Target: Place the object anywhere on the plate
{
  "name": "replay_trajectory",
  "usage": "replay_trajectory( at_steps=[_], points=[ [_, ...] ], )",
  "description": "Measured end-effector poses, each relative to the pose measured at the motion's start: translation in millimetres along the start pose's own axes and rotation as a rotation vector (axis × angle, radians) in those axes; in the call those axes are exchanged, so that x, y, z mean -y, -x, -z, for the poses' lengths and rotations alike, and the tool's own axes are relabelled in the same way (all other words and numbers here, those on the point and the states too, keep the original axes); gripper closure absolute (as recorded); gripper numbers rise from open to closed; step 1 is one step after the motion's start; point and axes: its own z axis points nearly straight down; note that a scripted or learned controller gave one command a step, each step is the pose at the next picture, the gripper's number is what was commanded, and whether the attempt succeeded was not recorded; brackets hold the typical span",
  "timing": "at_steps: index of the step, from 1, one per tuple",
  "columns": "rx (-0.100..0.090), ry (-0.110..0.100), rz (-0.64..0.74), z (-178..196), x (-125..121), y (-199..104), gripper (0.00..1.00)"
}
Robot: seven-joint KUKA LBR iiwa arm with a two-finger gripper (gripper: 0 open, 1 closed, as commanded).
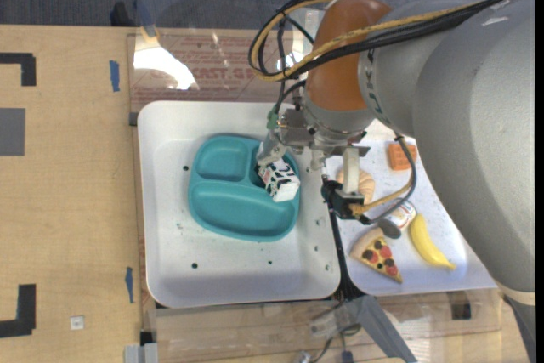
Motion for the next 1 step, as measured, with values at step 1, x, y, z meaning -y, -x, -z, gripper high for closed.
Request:
replay_trajectory(
  at_steps=[1],
  points=[
    [0.009,-0.005,-0.298,-52.8,1.8,-44.5,0.0]
  ],
)
